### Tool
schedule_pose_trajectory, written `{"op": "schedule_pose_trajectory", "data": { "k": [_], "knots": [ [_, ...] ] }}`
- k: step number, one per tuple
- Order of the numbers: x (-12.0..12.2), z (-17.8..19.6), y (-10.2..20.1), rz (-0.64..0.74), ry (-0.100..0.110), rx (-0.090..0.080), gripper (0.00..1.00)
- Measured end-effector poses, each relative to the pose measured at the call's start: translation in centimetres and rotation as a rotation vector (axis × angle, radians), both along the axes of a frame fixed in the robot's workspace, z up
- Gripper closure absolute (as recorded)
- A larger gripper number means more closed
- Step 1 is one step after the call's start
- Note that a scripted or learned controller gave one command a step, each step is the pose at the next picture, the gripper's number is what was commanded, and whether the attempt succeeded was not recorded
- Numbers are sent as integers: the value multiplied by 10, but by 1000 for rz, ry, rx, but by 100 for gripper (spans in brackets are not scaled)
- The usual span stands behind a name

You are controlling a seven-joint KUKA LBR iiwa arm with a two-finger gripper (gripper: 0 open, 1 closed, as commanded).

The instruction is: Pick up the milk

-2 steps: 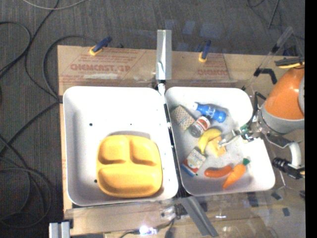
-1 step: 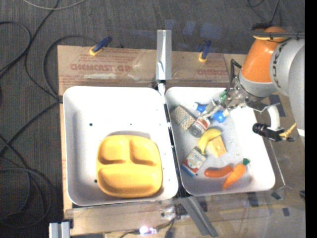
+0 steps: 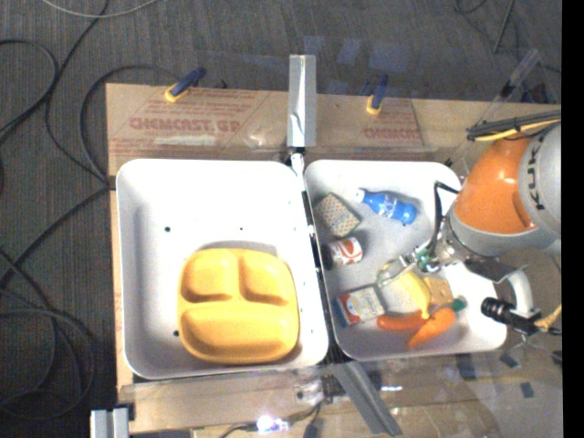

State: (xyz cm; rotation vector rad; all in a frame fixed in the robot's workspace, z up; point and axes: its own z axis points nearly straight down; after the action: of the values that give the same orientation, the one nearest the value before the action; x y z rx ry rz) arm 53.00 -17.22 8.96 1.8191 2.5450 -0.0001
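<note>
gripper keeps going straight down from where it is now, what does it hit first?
Likely the pale yellow item right under the gripper, beside the milk carton and above the carrots. Depth is unclear from this slanted view.

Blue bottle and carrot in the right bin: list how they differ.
The blue bottle is blue with a white cap; the carrot is orange with a green top. The blue bottle lies near the bin's far side, the carrot near its front edge. Both lie flat in the right bin.

Yellow tray (image 3: 239, 304), blue bottle (image 3: 390, 207), carrot (image 3: 432, 326)
</note>
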Motion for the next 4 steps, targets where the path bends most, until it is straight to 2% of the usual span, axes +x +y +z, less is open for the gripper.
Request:
{"op": "schedule_pose_trajectory", "data": {
  "k": [1, 2, 3, 4],
  "knots": [
    [103, 51, 37, -134, 10, 6, 0],
    [51, 0, 64, 17, 5, 6, 0],
    [-37, 0, 51, 20, -5, 4, 0],
    [-46, 49, 13, -34, 12, 8, 0]
  ]
}}
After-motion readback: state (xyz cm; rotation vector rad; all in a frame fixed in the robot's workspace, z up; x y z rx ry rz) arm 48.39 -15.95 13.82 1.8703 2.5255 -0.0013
